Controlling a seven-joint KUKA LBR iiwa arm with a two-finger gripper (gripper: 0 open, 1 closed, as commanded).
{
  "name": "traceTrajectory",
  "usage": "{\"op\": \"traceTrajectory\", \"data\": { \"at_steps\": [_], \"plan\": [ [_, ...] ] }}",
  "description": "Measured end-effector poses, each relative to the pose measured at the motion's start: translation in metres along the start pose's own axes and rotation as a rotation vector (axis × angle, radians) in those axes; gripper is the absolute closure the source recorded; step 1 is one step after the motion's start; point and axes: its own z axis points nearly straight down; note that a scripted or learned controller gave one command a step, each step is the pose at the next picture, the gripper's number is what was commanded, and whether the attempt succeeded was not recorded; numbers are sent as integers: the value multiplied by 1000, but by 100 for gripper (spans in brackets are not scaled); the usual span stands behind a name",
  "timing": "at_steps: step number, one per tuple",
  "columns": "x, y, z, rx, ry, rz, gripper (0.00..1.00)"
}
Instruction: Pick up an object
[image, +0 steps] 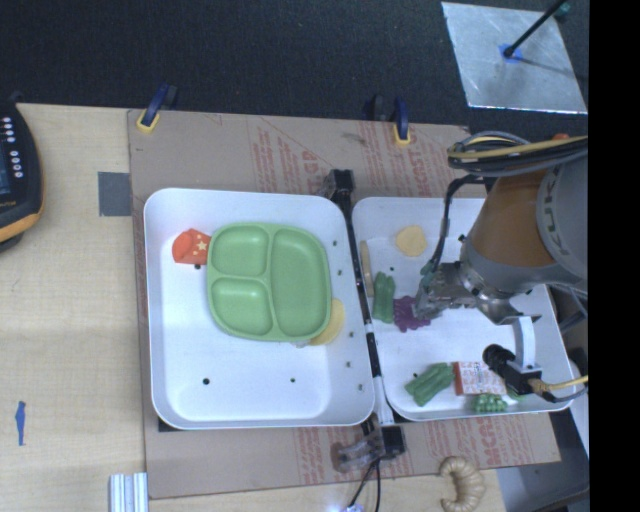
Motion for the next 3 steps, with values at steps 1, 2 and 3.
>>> {"op": "traceTrajectory", "data": {
  "at_steps": [1, 2, 3],
  "plan": [
    [0, 0, 0, 0, -1, -2, 0],
    [-1, 0, -10, 0, -2, -1, 100],
    [-1, 0, -10, 1, -2, -3, 0]
  ]
}}
